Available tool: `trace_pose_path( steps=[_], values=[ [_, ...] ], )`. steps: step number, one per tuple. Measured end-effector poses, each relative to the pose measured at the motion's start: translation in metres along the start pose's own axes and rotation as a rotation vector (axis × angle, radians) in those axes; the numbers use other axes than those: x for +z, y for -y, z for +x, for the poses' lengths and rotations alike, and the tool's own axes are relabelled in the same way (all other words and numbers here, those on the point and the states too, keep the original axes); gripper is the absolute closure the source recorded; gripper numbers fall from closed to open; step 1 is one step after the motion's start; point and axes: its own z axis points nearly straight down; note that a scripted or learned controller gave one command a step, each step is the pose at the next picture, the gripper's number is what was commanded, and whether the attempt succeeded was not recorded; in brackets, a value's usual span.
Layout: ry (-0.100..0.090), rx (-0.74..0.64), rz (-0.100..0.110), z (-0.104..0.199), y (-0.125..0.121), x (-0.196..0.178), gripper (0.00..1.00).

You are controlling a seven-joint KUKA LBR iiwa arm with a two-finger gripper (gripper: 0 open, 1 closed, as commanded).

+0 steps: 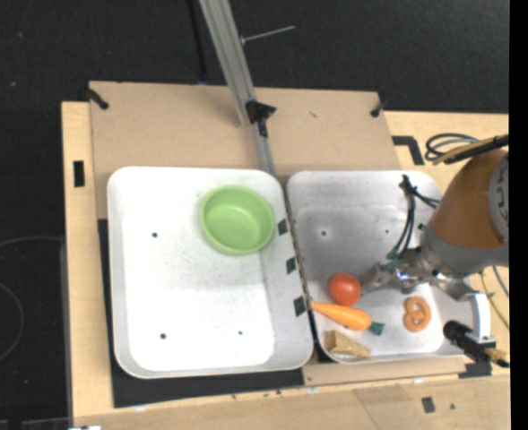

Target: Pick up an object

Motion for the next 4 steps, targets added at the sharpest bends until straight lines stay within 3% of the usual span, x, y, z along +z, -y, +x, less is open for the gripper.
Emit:
trace_pose_path(
  steps=[1,3,4],
  values=[
    [0.0,0.005,-0.009,-0.001,-0.003,-0.014,1.0],
    [0.001,-0.004,-0.009,0.007,-0.015,-0.13,1.0],
    [0.001,-0.001,-0.003,0.005,-0.015,-0.12,1.0]
  ],
)
